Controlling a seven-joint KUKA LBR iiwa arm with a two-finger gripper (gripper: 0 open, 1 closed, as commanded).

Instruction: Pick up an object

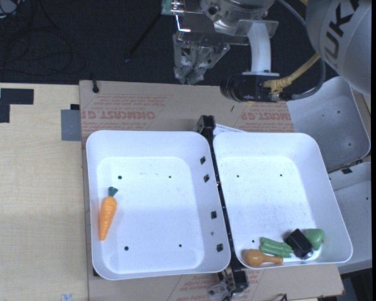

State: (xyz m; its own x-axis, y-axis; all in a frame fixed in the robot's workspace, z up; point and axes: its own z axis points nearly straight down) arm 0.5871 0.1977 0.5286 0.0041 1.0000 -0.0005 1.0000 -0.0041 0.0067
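Note:
An orange toy carrot [107, 216] with a green top lies near the left wall of the left bin [144, 144]. In the front right corner of the right bin [269, 144] sit a green bean-like toy [276, 246], a black block [298, 242], a green leafy piece [314, 236] and an orange pear-shaped toy [261, 258], all close together. My gripper [194, 71] hangs high above the bench behind the bins, over the cardboard's far edge, with nothing visible between its fingers.
Both bins rest on a cardboard sheet [144, 108] on the wooden bench [31, 187]. A black clamp strip [214, 193] runs between the bins. Cables and a black cylinder [247, 88] hang off the arm at the back.

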